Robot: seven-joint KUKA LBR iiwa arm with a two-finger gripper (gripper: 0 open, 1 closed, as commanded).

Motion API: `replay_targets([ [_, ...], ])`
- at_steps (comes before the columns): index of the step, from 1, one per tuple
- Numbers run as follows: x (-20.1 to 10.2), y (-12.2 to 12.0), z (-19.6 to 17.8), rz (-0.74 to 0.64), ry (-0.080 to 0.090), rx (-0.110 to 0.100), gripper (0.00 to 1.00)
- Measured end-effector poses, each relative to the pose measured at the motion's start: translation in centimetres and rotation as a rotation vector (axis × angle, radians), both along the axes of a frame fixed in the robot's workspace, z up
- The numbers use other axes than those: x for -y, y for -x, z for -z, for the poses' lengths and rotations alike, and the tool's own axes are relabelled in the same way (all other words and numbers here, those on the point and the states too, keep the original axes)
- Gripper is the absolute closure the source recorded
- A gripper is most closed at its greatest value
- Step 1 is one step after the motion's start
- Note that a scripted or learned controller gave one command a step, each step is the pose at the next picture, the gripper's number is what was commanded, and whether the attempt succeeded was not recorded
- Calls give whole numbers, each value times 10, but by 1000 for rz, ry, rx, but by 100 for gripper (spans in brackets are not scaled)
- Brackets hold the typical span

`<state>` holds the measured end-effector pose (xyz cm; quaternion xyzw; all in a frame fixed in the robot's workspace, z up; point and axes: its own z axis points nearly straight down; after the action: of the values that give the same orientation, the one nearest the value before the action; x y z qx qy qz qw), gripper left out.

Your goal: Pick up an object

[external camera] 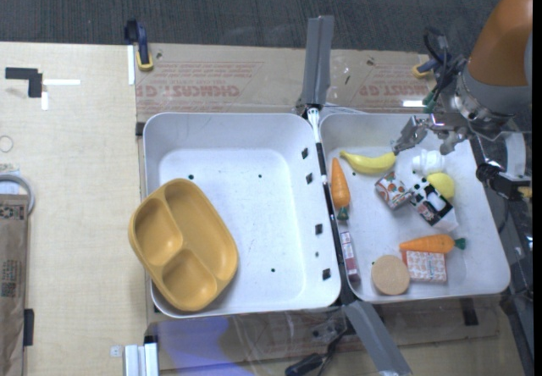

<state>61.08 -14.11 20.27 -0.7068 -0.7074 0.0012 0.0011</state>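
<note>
Over the far edge of the right-hand shallow white bin [487, 226], the grey arm with its orange band [501, 40] reached in from the right, and its pincer [430, 135] hung above the bin's back part. Whether the pincer was wide or narrow could not be told from this slanted view, and nothing could be seen held by it.

Just below and to the left of the pincer lay a yellow banana [369, 163], curved and lying flat. Directly under the pincer sat a white rounded object [421, 165] beside a yellow lemon-like fruit [442, 185]; a small black-and-white box [431, 203] touched the fruit, and a red-and-white patterned packet [392, 191] lay just to the left. Nearer the front of the bin lay an orange carrot with a green tip [430, 243], a flat red-and-white carton [426, 266] and a round tan disc [391, 275]. Another orange carrot-shaped piece [340, 185] lay along the bin's left wall.

The left-hand white bin [254, 188] held a yellow compartmented plastic tray [182, 244], tilted against its front left corner, well apart from the pincer.
</note>
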Motion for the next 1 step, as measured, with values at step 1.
replay_targets([
  [1,-8,-39,100,-61,4,20,0],
])
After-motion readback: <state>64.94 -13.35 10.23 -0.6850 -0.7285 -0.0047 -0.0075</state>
